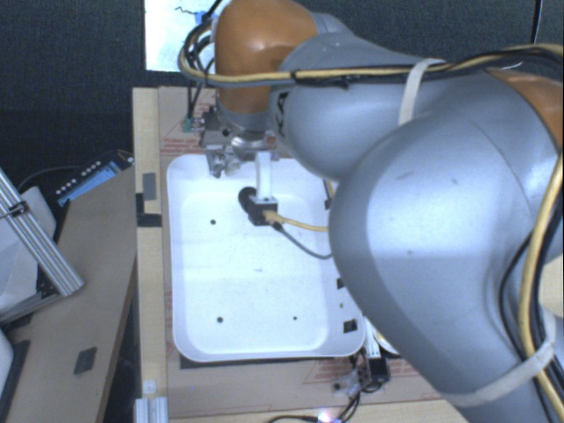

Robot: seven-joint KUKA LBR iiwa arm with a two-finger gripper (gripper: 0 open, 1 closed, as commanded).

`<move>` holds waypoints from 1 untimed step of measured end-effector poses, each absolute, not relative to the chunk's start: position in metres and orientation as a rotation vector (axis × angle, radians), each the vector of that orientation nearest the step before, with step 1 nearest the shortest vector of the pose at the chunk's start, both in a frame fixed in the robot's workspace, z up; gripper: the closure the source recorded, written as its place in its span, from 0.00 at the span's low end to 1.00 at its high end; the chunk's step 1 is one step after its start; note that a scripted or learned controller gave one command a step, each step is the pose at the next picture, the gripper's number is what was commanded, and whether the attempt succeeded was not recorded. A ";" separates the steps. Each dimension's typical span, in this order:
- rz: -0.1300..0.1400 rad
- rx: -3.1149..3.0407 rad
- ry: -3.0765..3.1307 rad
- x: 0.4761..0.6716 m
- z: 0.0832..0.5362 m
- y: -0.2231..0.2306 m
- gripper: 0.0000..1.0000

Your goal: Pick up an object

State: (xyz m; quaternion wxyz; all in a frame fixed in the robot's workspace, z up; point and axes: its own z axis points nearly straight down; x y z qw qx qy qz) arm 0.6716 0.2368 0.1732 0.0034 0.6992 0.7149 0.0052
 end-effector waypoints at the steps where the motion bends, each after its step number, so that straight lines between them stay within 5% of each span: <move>1: 0.020 2.187 2.244 0.672 0.184 0.237 1.00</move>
